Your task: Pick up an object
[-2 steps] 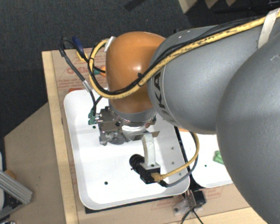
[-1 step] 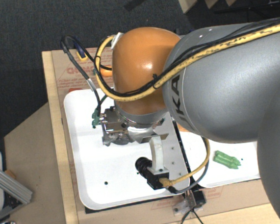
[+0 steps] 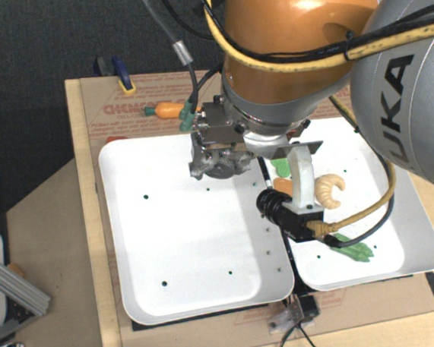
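My gripper point(image 3: 219, 161) hangs over the far right part of the left white bin point(image 3: 185, 240), close to the divide between the bins, and is seen from above as a dark grey block. In the right bin point(image 3: 408, 243) lie a beige croissant-shaped piece point(image 3: 329, 190), a small orange piece point(image 3: 282, 188) partly behind the white bracket, a green piece point(image 3: 282, 167) under the wrist, and a green leafy piece point(image 3: 355, 250) near the front. The arm's big orange band point(image 3: 294, 24) hides the far part of the right bin.
An orange carrot-like toy with a green end point(image 3: 168, 110) lies on the cardboard beyond the left bin. A blue-and-yellow clamp point(image 3: 123, 75) sits at the bench's far edge. A black cable fitting point(image 3: 286, 216) and a yellow hose hang over the seam between the bins.
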### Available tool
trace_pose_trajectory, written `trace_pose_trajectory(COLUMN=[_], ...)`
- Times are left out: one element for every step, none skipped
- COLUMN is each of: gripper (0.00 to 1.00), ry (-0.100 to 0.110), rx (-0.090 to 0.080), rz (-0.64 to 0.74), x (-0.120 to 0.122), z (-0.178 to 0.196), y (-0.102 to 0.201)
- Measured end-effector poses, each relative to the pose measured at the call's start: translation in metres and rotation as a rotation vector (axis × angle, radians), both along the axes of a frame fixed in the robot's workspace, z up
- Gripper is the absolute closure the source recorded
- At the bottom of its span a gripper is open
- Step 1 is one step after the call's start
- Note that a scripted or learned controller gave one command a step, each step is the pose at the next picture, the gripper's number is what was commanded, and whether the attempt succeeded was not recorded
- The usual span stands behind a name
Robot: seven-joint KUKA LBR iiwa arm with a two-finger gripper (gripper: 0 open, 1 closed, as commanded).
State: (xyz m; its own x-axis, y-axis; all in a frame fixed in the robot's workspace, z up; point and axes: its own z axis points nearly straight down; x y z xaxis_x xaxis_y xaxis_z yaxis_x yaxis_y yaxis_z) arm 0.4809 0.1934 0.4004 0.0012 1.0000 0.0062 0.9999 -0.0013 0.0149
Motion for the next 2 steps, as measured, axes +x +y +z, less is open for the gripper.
trace_pose_trajectory(gripper=[1.00, 0.00], ry=[-0.005, 0.015], rx=[0.001, -0.006], rz=[0.005, 0.003], x=[0.0456, 0.0439], z=[0.1438, 0.1347], y=[0.0325, 0.0312])
